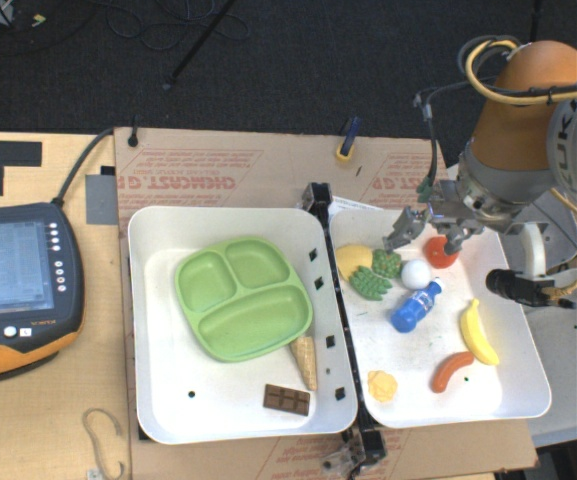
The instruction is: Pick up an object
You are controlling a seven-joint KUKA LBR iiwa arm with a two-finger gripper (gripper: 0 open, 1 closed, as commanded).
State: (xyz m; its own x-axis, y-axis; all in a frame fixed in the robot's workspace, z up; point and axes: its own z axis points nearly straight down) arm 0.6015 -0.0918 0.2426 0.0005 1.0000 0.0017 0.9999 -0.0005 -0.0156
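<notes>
My gripper (431, 234) hangs over the back of the right bin (528, 393), its two fingers spread open. A small red object (441, 255) lies just below the right finger, partly covered by it; nothing is clamped between the fingers. Close in front of the gripper sit a white ball (416, 273), a green leafy toy (373, 276) and a yellow lemon-like piece (352, 259). Further forward lie a blue bottle (414, 307), a banana (479, 333), a red sausage (452, 370) and a small yellow piece (382, 385).
The left bin (153, 388) holds a green divided plate (244, 297), an ice cream cone (306, 361) and a chocolate bar (287, 399). A black divider (330, 298) runs between the bins. A teach pendant (18, 278) lies at the far left of the bench.
</notes>
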